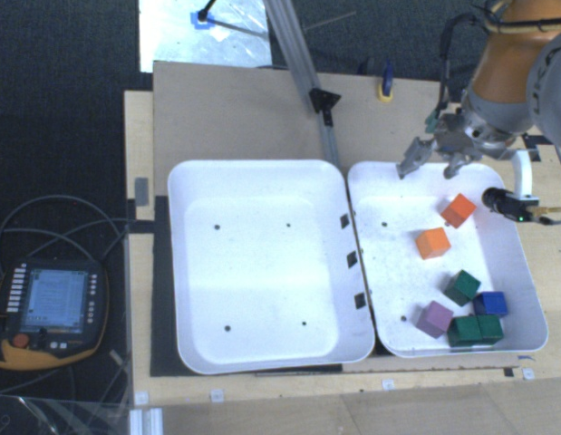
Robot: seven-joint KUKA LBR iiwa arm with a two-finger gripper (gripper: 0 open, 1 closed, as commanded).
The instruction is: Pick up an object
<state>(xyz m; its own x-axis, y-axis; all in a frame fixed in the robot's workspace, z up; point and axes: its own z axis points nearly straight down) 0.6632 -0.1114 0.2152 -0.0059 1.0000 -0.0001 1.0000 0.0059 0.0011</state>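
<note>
The grey arm (520, 53) with its orange band reaches in above the right bin's (380, 333) far edge, its gripper (434, 163) hanging with fingers spread apart, clamping nothing. In that smooth white bin lie small blocks: two orange cubes (432, 243), green ones (473, 330), a blue (490, 304) and a purple (435, 318).

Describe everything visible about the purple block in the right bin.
The purple block is a small matte lilac cube, wood or foam by its look, turned at an angle to the walls of the right bin. It lies on the bin floor near the front, beside a green block, possibly touching it. The gripper is well away, near the bin's far edge.
</note>
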